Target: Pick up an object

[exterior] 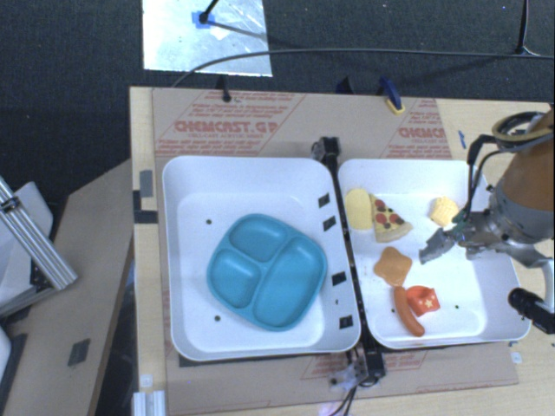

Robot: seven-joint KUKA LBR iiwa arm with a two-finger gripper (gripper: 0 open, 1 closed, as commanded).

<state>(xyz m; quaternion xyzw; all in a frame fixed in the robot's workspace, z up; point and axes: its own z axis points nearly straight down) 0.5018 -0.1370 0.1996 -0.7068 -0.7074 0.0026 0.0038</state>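
Nearest you in the right bin (499, 319) lie a sausage (409, 310) and a red piece (424, 299), with an orange nugget (393, 266) just behind. The gripper (435, 248) hangs above bare floor; grip state unreadable. Farther back: pizza slice (388, 219), corn (444, 210). Left bin (186, 232): blue tray (266, 269).

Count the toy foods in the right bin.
5: pizza at upper left, corn upper middle, nugget in the center, red piece and sausage below. The arm may hide more.
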